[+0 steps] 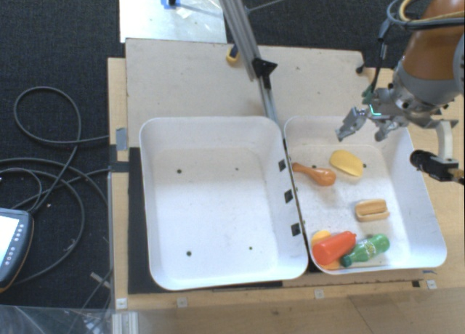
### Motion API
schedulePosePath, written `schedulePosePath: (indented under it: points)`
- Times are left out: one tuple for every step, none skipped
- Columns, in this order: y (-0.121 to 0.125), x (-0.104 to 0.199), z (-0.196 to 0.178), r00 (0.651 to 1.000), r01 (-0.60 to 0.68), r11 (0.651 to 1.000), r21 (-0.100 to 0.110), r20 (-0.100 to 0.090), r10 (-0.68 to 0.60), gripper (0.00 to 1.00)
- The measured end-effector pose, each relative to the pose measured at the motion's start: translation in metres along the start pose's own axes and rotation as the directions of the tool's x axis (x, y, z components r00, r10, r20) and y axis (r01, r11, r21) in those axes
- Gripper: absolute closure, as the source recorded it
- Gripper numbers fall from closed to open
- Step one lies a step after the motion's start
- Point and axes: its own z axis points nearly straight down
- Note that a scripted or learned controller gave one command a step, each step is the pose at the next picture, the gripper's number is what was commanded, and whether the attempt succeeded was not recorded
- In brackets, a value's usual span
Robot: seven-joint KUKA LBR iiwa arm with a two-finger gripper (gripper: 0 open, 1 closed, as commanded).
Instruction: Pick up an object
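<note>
My gripper hangs over the back of the right bin, its two fingers spread open with nothing between them. Just below it lies a yellow lemon-shaped piece. To its left rests an orange-brown drumstick. A hot dog bun sits nearer the front. In the front corner a red-orange pepper lies beside a green bottle.
The left bin sits beside the right one, sharing a middle wall with black clips. A grey pole slants across the bench behind the bins. Cables lie on the floor at left.
</note>
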Motion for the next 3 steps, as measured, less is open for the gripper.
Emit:
schedulePosePath:
  points:
    - [0.001,0.0,-0.002,1.0,0.0,1.0,-0.004,0.001,0.0,0.0]
    - [-0.006,-0.006,0.056,1.0,-0.006,1.0,0.001,0.0,0.006,0.0]
    - [-0.002,-0.008,0.117,1.0,-0.005,1.0,0.001,0.0,0.005,0.0]
